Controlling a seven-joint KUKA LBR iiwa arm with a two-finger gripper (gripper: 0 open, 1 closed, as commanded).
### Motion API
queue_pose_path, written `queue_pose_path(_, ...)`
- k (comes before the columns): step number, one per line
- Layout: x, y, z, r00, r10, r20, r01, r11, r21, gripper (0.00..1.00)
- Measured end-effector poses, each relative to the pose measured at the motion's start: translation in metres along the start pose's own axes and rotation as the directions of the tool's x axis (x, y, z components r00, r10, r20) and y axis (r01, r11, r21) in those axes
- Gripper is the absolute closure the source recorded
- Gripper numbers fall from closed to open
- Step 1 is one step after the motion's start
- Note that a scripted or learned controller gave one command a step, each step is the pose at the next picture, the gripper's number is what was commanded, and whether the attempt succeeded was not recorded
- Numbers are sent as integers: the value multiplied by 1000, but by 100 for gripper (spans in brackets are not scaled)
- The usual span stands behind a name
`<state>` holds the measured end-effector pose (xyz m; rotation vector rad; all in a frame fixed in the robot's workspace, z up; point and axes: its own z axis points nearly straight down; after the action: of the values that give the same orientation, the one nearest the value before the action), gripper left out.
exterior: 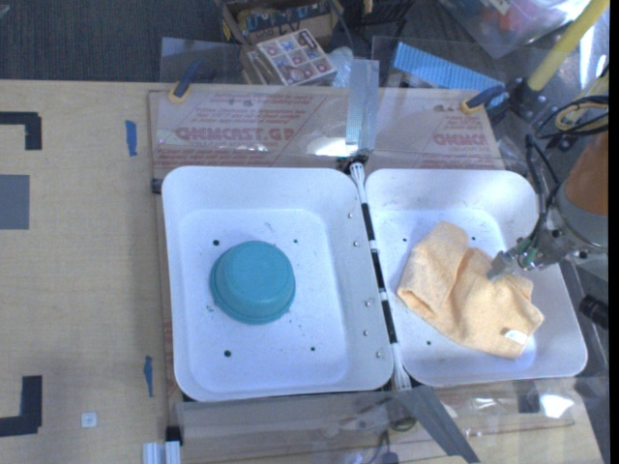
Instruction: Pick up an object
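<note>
Over right bin (484, 187): gripper (505, 265) touching yellow cloth (464, 293); jaws' state unclear; teal bowl (253, 280) left bin (193, 201).

A pale wood-grain counter (77, 259) with black corner marks (27, 129) and bits of blue tape (131, 138). Clear plastic sheets (251, 129) lie along its far edge. Beyond, dark grey floor (97, 17) holds a cardboard box (280, 17) and clutter.

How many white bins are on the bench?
2. The left bin holds a teal bowl; the right bin holds a crumpled yellow cloth, with the claw at the cloth's upper right edge.
</note>
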<state>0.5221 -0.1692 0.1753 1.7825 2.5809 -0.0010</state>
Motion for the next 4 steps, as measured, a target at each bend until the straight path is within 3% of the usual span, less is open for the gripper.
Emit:
queue_pose_path(1,42,80,-66,999,-32,-4,32,999,3,100)
queue_pose_path(2,41,50,-24,998,-55,-6,55,998,5,100)
queue_pose_path(3,56,109,-32,947,-320,-2,320,947,-1,100)
queue_pose_path(4,56,109,-32,948,-320,-2,320,948,-1,0)
